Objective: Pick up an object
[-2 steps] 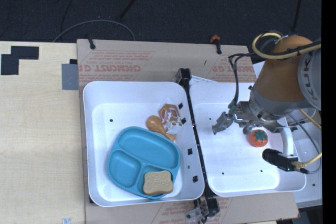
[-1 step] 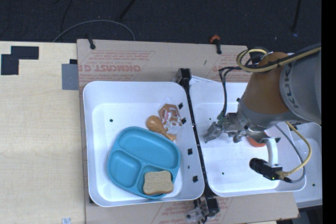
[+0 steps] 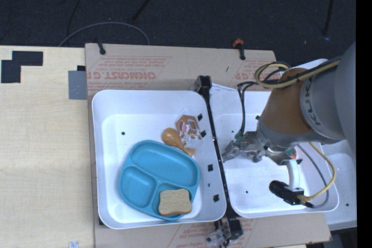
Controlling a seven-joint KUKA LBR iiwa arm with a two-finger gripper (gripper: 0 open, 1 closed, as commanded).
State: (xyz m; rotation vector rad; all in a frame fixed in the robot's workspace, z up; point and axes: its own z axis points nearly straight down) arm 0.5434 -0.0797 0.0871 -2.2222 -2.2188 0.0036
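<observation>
A blue divided plate (image 3: 152, 177) lies in the left bin (image 3: 110, 125) with a slice of toast (image 3: 175, 202) in its near right compartment. A tan wooden spoon-like piece (image 3: 174, 139) and a brown-and-white wrapped item (image 3: 189, 127) lie just beyond the plate, near the divider. My gripper (image 3: 235, 148) hangs low in the right bin (image 3: 256, 200), close to its left wall. The grey wrist and orange band cover most of it from above.
A black divider strip (image 3: 214, 154) runs between the two bins. Both bins rest on a cardboard sheet (image 3: 151, 69) over a pale wooden bench (image 3: 40, 154). The arm's body (image 3: 314, 107) covers the right bin's far right part.
</observation>
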